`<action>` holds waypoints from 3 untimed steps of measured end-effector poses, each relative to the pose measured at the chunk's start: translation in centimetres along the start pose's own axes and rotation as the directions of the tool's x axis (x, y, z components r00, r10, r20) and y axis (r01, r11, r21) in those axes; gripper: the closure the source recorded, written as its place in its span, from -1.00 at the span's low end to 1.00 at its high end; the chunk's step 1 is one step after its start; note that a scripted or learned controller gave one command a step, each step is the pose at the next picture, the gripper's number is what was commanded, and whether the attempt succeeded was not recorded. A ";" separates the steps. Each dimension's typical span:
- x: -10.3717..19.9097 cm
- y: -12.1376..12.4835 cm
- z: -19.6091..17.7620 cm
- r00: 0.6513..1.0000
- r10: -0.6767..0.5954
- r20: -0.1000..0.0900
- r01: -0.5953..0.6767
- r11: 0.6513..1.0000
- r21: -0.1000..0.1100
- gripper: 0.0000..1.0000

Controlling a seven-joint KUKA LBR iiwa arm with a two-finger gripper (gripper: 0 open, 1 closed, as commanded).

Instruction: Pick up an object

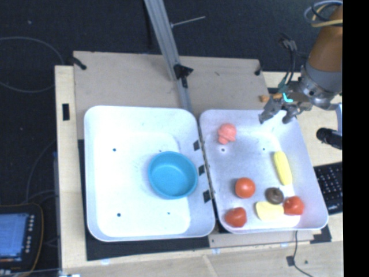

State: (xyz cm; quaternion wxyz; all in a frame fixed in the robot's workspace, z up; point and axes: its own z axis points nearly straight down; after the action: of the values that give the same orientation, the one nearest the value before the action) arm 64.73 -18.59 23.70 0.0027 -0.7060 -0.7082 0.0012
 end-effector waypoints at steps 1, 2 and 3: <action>0.0 0.2 -0.5 1.000 -0.001 0.002 0.001 1.000 -0.009 -1.00; 0.0 -0.1 3.8 1.000 0.003 0.005 -0.003 1.000 -0.003 -1.00; 0.4 -0.9 9.7 1.000 0.006 0.005 -0.006 1.000 -0.001 -1.00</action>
State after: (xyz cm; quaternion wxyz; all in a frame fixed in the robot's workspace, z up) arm 63.80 -18.20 14.01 0.0006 -0.7081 -0.7061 0.0027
